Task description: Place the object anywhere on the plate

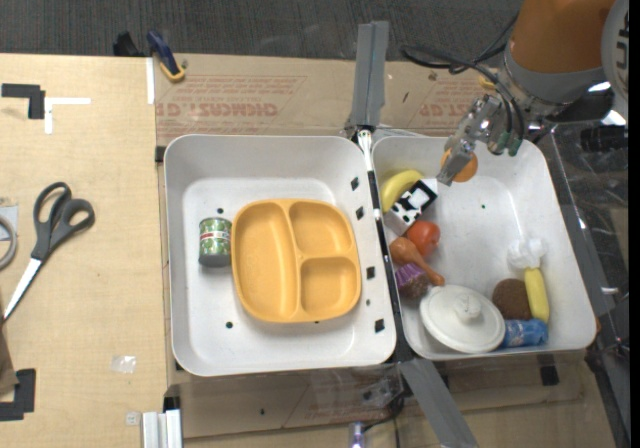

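Note:
A yellow-orange divided plate [296, 261] lies in the left bin [185, 316], with nothing in its three compartments. My gripper [462, 158] hangs over the back of the right bin [565, 236], well to the right of the plate. A small orange object [459, 169] sits between the fingertips, and the gripper is shut on it. The object appears lifted off the bin floor.
A small green can [214, 241] stands just left of the plate. In the right bin lie a banana [399, 185], a black-and-white block [413, 201], a red tomato [423, 234], a white lidded bowl [461, 319] and a brown ball [512, 298]. Scissors [45, 231] lie on the bench.

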Robot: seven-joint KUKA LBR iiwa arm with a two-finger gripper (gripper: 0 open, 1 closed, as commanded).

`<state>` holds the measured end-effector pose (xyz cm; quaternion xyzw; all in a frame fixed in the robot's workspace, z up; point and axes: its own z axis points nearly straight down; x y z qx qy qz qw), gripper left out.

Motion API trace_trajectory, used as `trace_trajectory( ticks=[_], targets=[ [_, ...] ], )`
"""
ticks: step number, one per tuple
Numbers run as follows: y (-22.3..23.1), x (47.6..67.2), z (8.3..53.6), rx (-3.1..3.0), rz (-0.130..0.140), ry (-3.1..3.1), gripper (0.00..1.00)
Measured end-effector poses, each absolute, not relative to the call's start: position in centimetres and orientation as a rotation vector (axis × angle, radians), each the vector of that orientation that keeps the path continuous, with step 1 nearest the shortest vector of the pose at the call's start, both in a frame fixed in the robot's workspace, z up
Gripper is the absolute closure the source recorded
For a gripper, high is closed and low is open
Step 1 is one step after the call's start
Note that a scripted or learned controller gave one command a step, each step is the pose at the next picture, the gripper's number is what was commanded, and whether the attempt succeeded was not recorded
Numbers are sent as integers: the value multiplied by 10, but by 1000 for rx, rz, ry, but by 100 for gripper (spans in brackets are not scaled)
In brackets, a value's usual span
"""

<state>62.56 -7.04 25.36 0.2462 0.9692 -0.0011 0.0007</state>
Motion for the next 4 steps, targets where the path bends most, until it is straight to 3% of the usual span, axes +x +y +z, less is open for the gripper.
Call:
trace_trajectory(
  ticks=[1,2,3,4],
  targets=[
    [-70,626,254,773,-3,3043,0],
    [-70,627,262,769,-5,3042,100],
    [-48,567,274,852,-1,3024,100],
    [9,522,268,982,-2,2986,100]
  ],
)
